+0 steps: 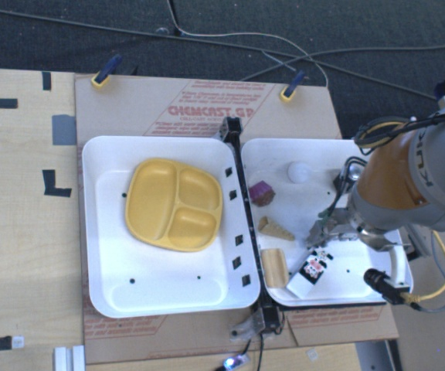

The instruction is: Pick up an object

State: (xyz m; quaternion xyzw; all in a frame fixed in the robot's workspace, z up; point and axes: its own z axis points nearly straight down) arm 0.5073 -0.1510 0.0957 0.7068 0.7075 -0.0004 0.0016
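The arm (396, 180) covers the right part of the right bin (284, 149), and its body is cut off at the picture's edge. The gripper (321, 236) is low in this bin, but it is dark and small, so I cannot tell its state. Just under it lies a small black and white box (310, 270) with red marks, tilted, near the bin's front wall.
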